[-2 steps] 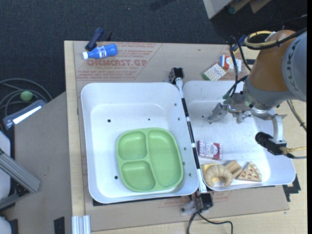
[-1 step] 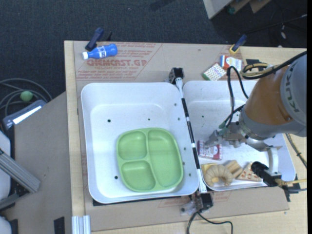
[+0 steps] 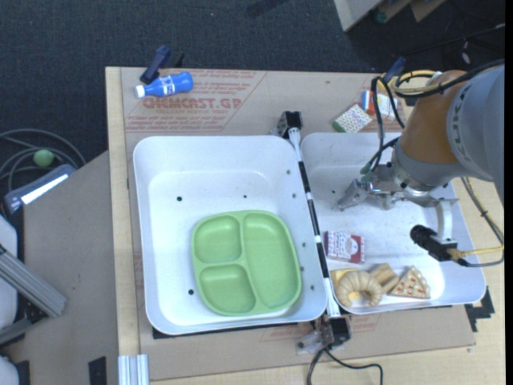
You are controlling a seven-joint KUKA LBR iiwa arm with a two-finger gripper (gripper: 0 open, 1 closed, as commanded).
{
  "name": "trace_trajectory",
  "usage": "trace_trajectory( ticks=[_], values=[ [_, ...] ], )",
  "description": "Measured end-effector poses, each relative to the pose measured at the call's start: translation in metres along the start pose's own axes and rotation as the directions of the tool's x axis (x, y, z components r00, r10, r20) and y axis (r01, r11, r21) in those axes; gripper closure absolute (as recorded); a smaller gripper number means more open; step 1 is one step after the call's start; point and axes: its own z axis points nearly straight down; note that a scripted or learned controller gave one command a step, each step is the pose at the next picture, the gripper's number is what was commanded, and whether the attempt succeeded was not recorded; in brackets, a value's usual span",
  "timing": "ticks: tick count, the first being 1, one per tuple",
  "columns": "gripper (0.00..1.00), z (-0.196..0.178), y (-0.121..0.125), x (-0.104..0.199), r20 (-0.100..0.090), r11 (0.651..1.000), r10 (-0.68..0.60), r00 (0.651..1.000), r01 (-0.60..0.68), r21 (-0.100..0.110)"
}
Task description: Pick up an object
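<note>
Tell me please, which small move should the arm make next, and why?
Probably lower the pincer toward the red-and-white carton just below it. The pincer hangs over bare floor of the right bin, and the carton lies nearest, apart from the croissant.

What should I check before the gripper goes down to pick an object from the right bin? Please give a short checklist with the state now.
1. Objects to pick lie in the right bin: red and white carton, croissant, pizza slice: ok.
2. Gripper over the right bin: ok.
3. Gripper directly above an object: not ok, it is over bare floor beyond the carton.
4. Nothing between the fingers: ok.
5. Croissant apart from its neighbours: not ok, pieces touch it.
</note>
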Motion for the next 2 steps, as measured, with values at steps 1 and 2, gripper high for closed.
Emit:
trace_trajectory(
  ticks=[1,2],
  values=[
    [0.0,0.0004,-0.0562,0.0276,-0.002,1.0,0.0,1.0,0.0,0.003],
    [1.0,-0.0095,-0.0558,0.0273,-0.001,1.0,0.001,1.0,-0.001,0.001]
  ],
)
